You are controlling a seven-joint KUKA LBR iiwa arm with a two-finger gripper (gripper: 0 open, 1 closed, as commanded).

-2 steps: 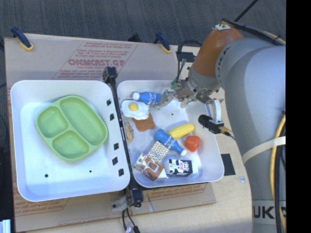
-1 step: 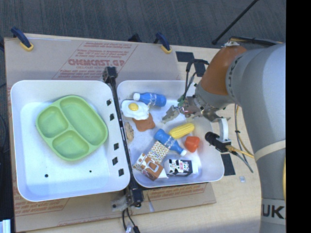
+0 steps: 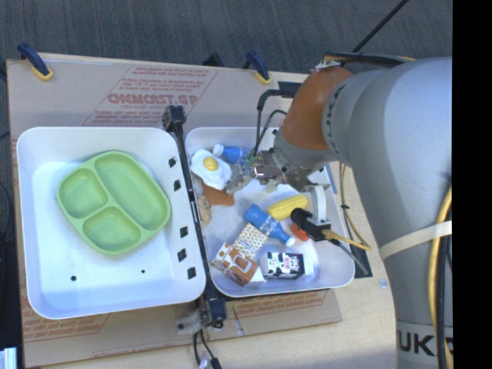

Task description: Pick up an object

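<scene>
Camera view | left bin (image 3: 46, 283): green plate (image 3: 113, 201) | right bin (image 3: 342, 271): toys

A flat brown cardboard sheet (image 3: 154, 91) printed with red lettering covers the bench, and blue clamps (image 3: 34, 60) pin its far edge. Two shallow white plastic bins rest directly on it, side by side and touching along a black hinged seam (image 3: 188, 206). The right bin (image 3: 338, 271) sits under the two-finger gripper (image 3: 257, 171) — its far wall lies just beneath the tool. The left bin (image 3: 46, 283) lies well to the tool's left. Bare pale wood bench (image 3: 369, 321) shows past the cardboard's near right corner, below the arm. Dark grey carpet (image 3: 192, 14) lies beyond the bench.
</scene>
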